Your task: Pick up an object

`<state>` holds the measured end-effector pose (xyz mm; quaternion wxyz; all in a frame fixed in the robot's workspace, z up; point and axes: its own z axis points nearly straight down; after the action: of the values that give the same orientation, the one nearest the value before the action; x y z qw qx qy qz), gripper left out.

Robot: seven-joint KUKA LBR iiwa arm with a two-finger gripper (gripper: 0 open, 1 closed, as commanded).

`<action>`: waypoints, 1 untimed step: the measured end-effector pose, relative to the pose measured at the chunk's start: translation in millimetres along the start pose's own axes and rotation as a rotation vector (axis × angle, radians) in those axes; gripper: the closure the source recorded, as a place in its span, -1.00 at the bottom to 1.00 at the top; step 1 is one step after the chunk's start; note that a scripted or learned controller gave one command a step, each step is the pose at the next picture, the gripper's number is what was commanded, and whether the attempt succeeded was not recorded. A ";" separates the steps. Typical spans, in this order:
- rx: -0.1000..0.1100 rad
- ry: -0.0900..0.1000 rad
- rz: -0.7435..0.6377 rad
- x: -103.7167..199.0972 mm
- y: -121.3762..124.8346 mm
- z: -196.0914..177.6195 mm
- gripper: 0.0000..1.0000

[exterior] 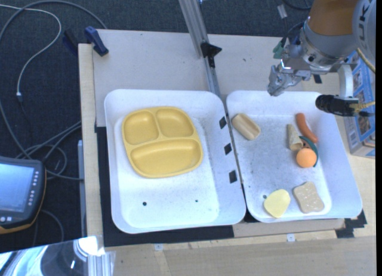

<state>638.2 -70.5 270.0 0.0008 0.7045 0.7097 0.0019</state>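
Objects for picking lie in the right bin (352, 179): a tan bread roll (245, 126), a slim orange carrot (307, 127), a round orange (306, 158), a pale yellow wedge (277, 203) and a tan cracker (308, 197). The gripper (277, 86) hovers over the bin's back rim; whether its fingers are spread or closed, I cannot tell. A 3-compartment yellow tray (162, 141) sits in the left bin (179, 209).

Dark carpet floor (137, 0) surrounds a pale wooden bench (155, 60); loose cables (36, 30) trail at ten o'clock; perhaps a screen (18, 191) at eight o'clock.
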 end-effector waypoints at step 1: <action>0.002 0.000 0.001 55.4 11.3 12.0 1.00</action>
<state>649.1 -15.0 258.2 -0.0002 0.7048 0.7094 0.0012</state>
